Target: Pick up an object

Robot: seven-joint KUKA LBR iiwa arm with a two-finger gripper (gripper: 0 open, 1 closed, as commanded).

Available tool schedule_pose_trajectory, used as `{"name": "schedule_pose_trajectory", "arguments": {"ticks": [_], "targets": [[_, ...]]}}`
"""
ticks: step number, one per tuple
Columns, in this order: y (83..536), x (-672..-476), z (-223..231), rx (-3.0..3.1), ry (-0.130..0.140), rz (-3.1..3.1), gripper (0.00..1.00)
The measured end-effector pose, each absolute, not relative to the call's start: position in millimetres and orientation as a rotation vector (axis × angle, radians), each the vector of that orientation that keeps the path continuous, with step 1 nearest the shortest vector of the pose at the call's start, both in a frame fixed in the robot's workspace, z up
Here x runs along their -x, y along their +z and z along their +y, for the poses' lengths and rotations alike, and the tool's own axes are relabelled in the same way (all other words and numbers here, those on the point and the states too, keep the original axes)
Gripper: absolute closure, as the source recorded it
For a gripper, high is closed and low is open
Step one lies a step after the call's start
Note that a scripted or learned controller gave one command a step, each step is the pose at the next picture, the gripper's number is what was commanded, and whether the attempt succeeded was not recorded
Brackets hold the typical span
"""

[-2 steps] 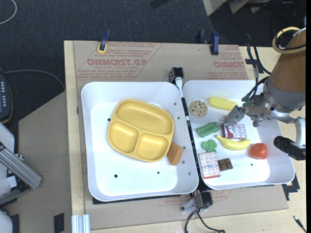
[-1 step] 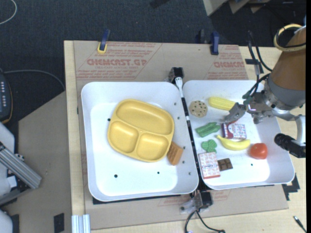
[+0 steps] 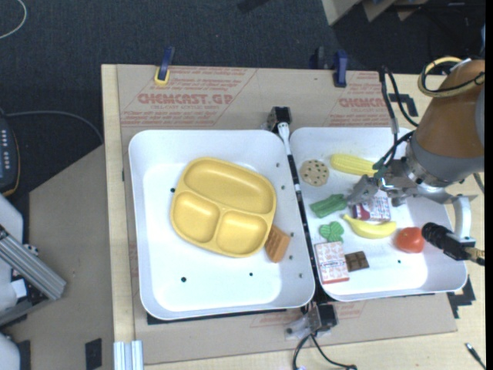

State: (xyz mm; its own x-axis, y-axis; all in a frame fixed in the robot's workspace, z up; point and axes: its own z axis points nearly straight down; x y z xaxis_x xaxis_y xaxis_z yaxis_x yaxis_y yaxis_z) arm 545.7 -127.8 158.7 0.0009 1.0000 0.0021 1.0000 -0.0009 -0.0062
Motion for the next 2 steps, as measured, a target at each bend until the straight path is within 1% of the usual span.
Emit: {"name": "schedule_pose_trajectory", "arguments": {"ticks": [1, 2], "targets": [[103, -535.1, -122, 2.217, 0.006, -2.215, 0.0], [89, -537.2, -123, 2.225, -0.003, -2.223, 0.0]]}}
